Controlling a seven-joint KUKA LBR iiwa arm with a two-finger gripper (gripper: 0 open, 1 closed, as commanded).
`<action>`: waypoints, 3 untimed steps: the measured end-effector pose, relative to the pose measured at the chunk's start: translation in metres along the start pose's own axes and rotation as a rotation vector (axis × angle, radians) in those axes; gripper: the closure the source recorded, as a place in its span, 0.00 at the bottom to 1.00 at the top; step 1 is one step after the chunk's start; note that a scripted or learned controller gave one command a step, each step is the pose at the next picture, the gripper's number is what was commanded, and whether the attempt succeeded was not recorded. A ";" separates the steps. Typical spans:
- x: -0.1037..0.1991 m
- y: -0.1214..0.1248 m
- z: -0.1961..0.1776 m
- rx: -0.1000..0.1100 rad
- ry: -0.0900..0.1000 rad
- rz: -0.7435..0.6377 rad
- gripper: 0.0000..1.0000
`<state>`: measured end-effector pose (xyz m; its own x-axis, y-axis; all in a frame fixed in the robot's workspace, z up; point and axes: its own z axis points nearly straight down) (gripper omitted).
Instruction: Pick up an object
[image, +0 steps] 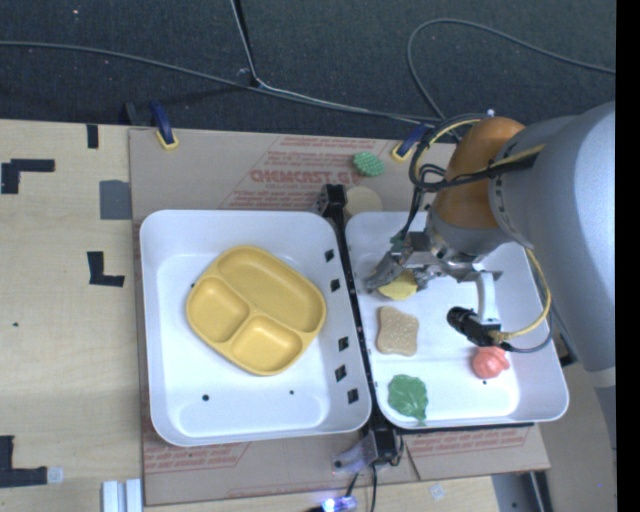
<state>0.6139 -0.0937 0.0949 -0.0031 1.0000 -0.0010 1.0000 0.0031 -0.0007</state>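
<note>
Gripper down in the right bin, fingers spread, tips at a yellow piece; tan slice just below it.

Grey arm reaches in from right, orange-banded wrist bent down, claw low.

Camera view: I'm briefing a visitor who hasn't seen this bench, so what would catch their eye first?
The yellow divided plate lies alone in the left bin. The big grey arm reaches in from the right, its gripper low over a yellow piece in the right bin, where a tan slice, a green piece and a pink piece also lie.
</note>
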 end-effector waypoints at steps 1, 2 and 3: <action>-0.006 0.001 -0.044 -0.003 0.001 0.002 1.00; -0.003 0.008 -0.105 -0.005 0.001 0.001 1.00; -0.002 0.008 -0.134 -0.002 0.001 0.002 1.00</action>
<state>0.6222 -0.0959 0.2293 -0.0011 1.0000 0.0000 1.0000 0.0011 0.0016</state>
